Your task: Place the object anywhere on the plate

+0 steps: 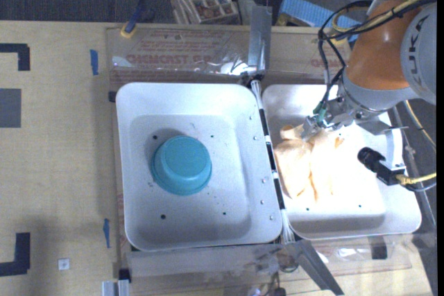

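Gripper (pixel 320 120) low in the right bin (pixel 395 218); open or closed, can't tell. Pale orange object (pixel 302 163) lies just below it, overexposed. Blue plate (pixel 182 164) far left, in the other bin (pixel 132 107). Confirm a firm pinch before lifting across.

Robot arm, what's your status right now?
Gripper low over right bin, grip unclear. Pale orange object lying in that bin. Blue plate in left bin, bin walls between them.
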Tool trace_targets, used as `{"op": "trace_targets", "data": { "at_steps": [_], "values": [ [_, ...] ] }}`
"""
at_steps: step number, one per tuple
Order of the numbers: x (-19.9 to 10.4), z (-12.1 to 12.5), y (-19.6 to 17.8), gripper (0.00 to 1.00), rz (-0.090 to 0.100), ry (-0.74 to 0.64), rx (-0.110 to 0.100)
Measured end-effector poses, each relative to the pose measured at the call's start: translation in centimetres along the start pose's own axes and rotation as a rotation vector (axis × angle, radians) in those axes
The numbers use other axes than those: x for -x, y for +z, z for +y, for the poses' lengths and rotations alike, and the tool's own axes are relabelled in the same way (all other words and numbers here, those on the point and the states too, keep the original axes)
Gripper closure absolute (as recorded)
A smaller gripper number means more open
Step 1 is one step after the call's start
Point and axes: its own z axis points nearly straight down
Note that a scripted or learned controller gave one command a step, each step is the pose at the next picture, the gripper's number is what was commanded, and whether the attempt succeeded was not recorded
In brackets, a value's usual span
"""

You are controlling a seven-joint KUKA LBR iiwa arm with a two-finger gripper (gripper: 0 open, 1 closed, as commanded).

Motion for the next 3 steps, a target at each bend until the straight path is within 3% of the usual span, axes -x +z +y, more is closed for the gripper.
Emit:
{"op": "trace_targets", "data": {
  "at_steps": [1, 3],
  "values": [
    [0.1, 0.1, -4.0, 1.00, -0.001, 0.001, 0.000],
    [-9.0, 3.4, -4.6, 1.00, 0.001, -0.796, 0.000]
  ]
}}
